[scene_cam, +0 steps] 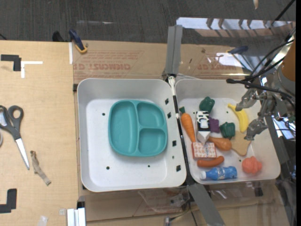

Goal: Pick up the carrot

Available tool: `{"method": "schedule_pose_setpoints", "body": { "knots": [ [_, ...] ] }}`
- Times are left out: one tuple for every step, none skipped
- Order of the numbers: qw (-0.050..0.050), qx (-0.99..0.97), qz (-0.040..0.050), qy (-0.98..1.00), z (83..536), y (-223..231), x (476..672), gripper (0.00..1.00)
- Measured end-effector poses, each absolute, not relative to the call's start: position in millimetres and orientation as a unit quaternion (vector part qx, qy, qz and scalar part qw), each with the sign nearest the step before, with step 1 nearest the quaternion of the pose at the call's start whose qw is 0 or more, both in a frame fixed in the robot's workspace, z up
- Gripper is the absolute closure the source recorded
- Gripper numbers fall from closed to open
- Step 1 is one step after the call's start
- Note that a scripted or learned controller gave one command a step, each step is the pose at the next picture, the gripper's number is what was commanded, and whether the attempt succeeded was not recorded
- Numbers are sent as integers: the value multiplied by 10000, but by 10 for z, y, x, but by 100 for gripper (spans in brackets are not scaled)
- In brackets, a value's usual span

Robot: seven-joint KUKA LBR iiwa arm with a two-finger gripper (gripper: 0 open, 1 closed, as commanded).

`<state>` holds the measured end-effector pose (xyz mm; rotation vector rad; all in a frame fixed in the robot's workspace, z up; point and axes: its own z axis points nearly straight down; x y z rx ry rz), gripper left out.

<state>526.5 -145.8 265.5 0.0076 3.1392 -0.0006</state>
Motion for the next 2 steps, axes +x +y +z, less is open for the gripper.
{"method": "schedule_pose_setpoints", "body": {
  "knots": [
    [13, 419, -3, 9991, 924, -1351, 5223, 0],
    [27, 397, -5, 9992, 1020, -1341, 5238, 100]
  ]
}}
